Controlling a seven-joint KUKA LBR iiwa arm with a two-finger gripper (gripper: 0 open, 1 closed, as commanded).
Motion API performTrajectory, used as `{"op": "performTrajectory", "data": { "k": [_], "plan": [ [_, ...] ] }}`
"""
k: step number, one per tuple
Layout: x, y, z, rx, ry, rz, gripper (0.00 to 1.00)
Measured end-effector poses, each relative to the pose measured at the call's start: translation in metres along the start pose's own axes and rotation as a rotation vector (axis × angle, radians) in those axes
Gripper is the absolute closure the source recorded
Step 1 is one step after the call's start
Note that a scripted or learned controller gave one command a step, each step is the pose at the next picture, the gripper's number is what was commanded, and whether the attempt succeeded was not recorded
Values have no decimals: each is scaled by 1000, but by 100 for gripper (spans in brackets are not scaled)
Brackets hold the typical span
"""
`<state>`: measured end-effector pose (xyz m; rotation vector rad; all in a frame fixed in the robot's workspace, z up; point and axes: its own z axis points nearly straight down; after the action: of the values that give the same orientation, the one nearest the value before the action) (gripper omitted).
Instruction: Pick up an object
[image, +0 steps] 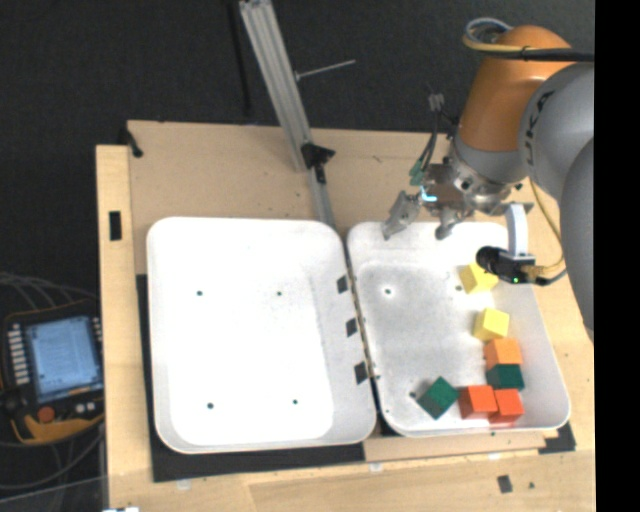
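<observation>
My gripper (420, 221) hangs over the far left corner of the right bin (400, 330), fingers spread open with nothing between them. Several blocks lie along the bin's right side and near edge. A yellow block (475, 277) sits farthest back, to the right of the gripper and nearer the camera. Another yellow block (491, 323) lies below it, then an orange block (503, 351) and a dark green block (506, 375). At the near edge are a green block (436, 397) and two orange-red blocks (492, 402). All are apart from the gripper.
The left bin (245, 330) lies beside the right one, joined by small clips along the seam. A slanted metal post (290, 100) rises behind the bins. A teach pendant (55, 365) lies off the bench at left. A black cable fitting (500, 262) hangs near the yellow block.
</observation>
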<state>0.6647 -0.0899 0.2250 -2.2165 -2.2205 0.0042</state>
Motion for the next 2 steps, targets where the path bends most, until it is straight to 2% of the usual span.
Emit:
{"op": "performTrajectory", "data": {
  "k": [1, 2],
  "plan": [
    [0, 1, -3, -5, -2, -1, 0],
    [-8, -8, 51, 0, -3, 3, 0]
  ]
}}
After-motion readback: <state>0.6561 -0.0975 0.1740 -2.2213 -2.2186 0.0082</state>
